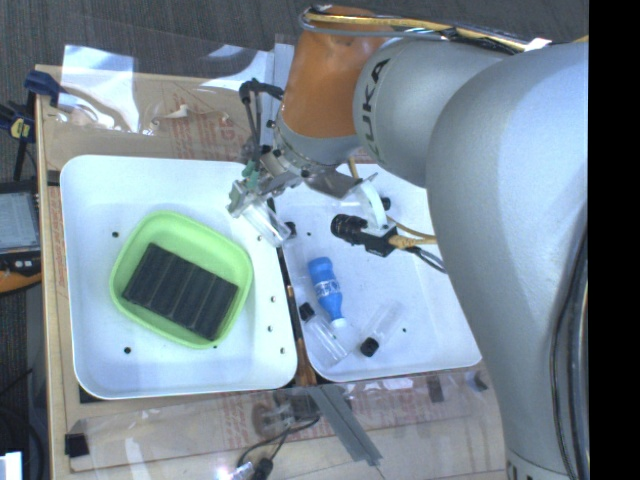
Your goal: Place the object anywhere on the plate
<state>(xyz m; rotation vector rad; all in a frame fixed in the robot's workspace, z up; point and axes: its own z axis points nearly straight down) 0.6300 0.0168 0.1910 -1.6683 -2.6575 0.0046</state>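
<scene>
The grey arm (480,138) comes in from the right and bends down sharply; its orange band sits high over the back of the bins, and the wrist tips the gripper (256,194) down and to the left, low over the ridge where the two bins meet; I cannot tell whether the gripper is closed or parted, since its tip blurs into pale, glassy shapes. Right under the tip lies a clear tube (268,222) with a dark end, slanting across the edge of the left bin (100,198); whether it is gripped or merely resting there is hard to make out.

The green plate (128,258) sits below and to the left of the gripper, well apart from it, in the left bin; a dark ridged slab (180,288) covers most of its floor. Below and to the right of the gripper, in the right bin (430,318), a blue bottle (322,283) lies near the dividing wall; beyond it are two small clear vials (378,330) with black caps, faint against the white. The bulk of the arm hides the right bin's far corner.
</scene>
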